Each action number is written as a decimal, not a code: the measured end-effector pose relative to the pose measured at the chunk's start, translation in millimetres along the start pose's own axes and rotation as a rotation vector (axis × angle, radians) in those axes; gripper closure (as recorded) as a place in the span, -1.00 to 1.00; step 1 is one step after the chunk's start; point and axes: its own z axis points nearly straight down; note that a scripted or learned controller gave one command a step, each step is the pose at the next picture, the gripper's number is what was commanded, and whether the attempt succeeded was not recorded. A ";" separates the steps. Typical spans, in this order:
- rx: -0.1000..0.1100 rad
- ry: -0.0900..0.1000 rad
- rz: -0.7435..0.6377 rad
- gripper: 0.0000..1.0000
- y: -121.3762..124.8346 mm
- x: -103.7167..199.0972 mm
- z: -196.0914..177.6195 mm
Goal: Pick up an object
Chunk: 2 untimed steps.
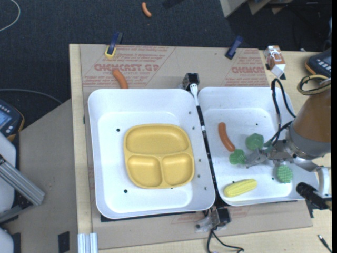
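Below, a brown cardboard-covered bench [158, 62] printed with red lettering, on dark carpet, with two clamps along its upper edge: one yellow and blue [112, 45] at upper left, one dark blue [234, 47] at upper centre. Side by side on it, two shallow white bins: left bin [102, 141] holding a yellow three-compartment tray [158, 155] at centre frame, right bin [242, 101] holding the toy food. Stray orange sausages outside the bins: one on the cardboard [120, 78] above the left bin, one on the carpet [146, 9] near the top. Within the right bin: an orange-red sausage [226, 136] lying slanted at its left, a pale green broccoli piece [255, 140] just right of that, a darker green piece [237, 156] below, a yellow corn cob [240, 187] along the lower wall, a green bumpy piece [284, 174] at lower right. Reached in from the right edge, grey with an orange band, wrist low over the bin; gripper [254, 157] pointed leftward between the two broccoli pieces, close to both. Fingers too blurred to judge for spread; cannot tell whether anything was gripped.
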 end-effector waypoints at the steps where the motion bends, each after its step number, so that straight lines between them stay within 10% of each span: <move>1: -0.003 -0.001 0.000 -1.00 -0.3 0.8 17.7; 2: -0.007 -0.003 0.002 1.00 0.3 0.3 6.2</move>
